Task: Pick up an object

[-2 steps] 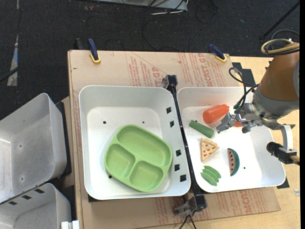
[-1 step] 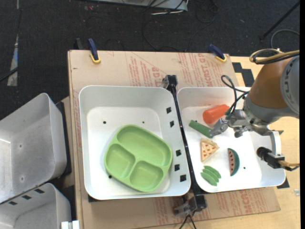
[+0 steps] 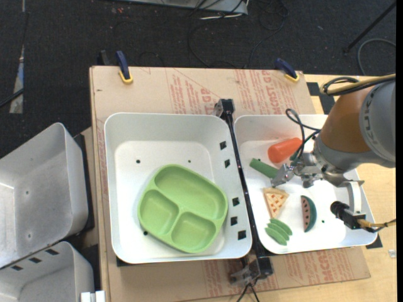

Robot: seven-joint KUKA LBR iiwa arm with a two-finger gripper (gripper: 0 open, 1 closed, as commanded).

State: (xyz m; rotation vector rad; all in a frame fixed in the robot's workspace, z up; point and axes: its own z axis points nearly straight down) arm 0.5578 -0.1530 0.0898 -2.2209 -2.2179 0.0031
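Pizza slice [image 3: 275, 201] lies in the right bin [image 3: 327, 241], between the pea pod [image 3: 278, 231] nearer the camera and the hand [image 3: 284, 175] just beyond it; I cannot tell the hand's state. My guess: approach step, nothing held, so next it must drop onto a toy. Farther off, the bench [image 3: 189, 90] has red print, unreadable here.

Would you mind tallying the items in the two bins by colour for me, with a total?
Green: 3 – the divided plate in the left bin, the stick and the pea pod in the right bin
Orange: 1 – the carrot
Orange and red: 1 – the pizza slice
Red and green: 1 – the watermelon slice
Total: 6
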